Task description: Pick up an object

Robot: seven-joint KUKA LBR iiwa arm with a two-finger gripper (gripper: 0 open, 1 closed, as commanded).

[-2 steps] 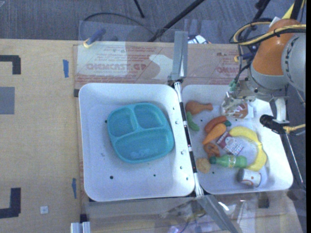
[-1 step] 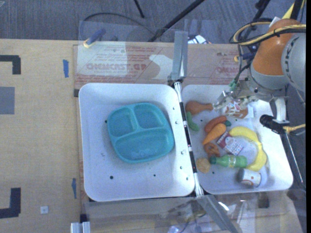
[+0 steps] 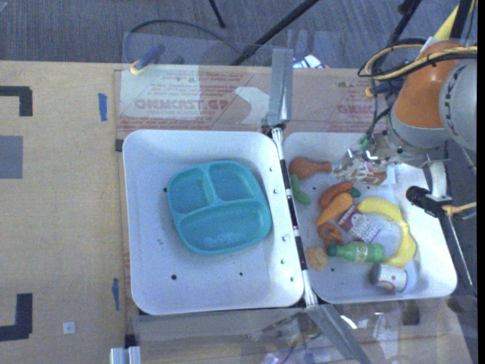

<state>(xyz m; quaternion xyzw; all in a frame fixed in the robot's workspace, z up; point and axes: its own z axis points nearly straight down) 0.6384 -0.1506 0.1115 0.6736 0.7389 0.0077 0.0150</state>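
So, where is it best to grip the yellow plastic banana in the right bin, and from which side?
Probably at the middle of the curved yellow plastic banana, coming from above with fingers across its narrow width. It lies flat, its outer edge toward the right bin's bare floor; packets crowd its inner side.

A: Left bin [image 3: 144,226], contents?

B: One teal divided plate [image 3: 218,207], three compartments, lying flat near the bin's centre, clear of all four walls.

A: Bench [image 3: 61,203], left of that bin?

B: Two blue tape strips [image 3: 102,106], one by the bin's far-left corner and one by its near-left corner. Black angle marks [image 3: 21,101] along the bench's left edge, with a grey square [image 3: 10,156] between them.

A: Behind the bins?

B: A clear sheet [image 3: 182,101] with red lettering, possibly a brand name, too faint to read. Dark stand legs [image 3: 303,6] on the grey floor.
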